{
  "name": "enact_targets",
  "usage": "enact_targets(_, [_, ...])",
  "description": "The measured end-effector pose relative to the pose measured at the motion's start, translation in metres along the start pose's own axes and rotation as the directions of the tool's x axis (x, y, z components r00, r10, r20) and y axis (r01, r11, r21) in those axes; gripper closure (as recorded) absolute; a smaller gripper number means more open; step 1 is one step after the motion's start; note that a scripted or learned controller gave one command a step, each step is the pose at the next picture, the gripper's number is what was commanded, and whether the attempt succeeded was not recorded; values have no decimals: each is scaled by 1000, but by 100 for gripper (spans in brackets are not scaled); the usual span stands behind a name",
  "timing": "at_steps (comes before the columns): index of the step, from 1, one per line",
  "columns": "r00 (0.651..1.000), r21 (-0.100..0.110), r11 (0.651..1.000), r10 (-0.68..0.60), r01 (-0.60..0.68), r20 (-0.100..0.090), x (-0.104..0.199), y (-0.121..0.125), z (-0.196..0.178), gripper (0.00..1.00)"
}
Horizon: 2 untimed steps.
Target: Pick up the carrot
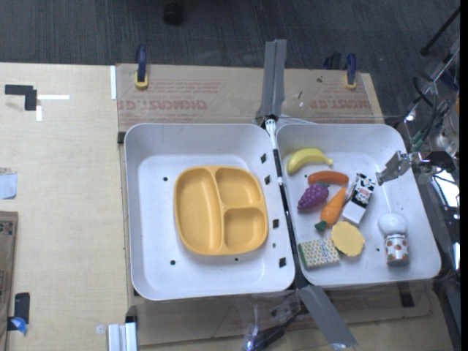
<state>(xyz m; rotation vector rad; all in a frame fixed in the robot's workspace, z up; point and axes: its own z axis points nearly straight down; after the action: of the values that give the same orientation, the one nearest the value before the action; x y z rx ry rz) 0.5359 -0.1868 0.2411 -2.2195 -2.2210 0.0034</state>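
The carrot (334, 206) is orange with a small green stem end pointing down-left. It lies at a slant in the middle of the right bin (420, 196), between the purple grapes (313, 196) and a small milk carton (358, 196). My gripper (393, 168) reaches in from the right edge and hangs over the bin's upper right part, up and to the right of the carrot, just past the milk carton. Nothing is seen held in it.
Around the carrot lie a banana (307, 158), a red-orange sausage (328, 177), a yellow round piece (348, 238), a speckled cracker block (318, 253) and a white-lidded jar (395, 243). The left bin (146, 196) holds a yellow divided plate (219, 210).
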Motion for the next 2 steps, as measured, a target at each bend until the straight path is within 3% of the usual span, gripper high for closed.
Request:
enact_targets(1, [997, -12, 997, 82, -82, -2, 70, -27, 145, 0])
enact_targets(2, [996, -9, 996, 86, -86, -2, 69, -28, 136, 100])
